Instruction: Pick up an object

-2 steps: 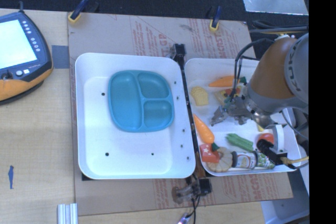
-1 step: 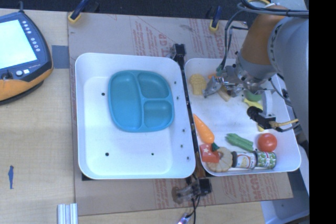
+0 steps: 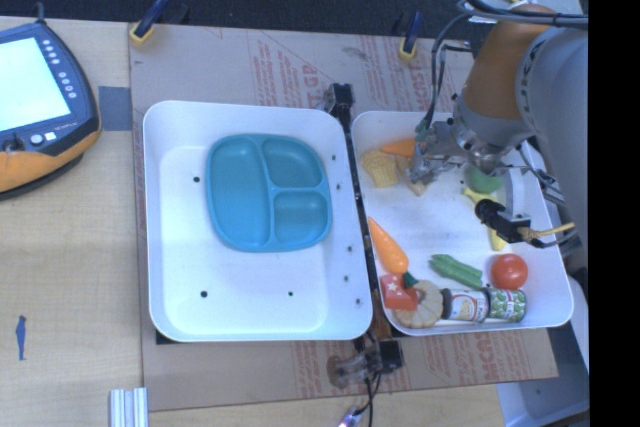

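In the camera view, the gripper (image 3: 425, 170) hangs low in the upper part of the right bin (image 3: 556, 315), just right of a yellow block (image 3: 381, 167) and below an orange piece (image 3: 398, 148); its grip cannot be made out. At that bin's left edge a carrot (image 3: 388, 247) lies with its long axis diagonal, tip pointing to the upper left, and a blue divided plate (image 3: 268, 191) sits in the left bin (image 3: 170, 245).

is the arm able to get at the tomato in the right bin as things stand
Probably yes. The tomato lies uncovered near the right bin's front corner, with only the green pod beside it, and the gripper is already over that bin.
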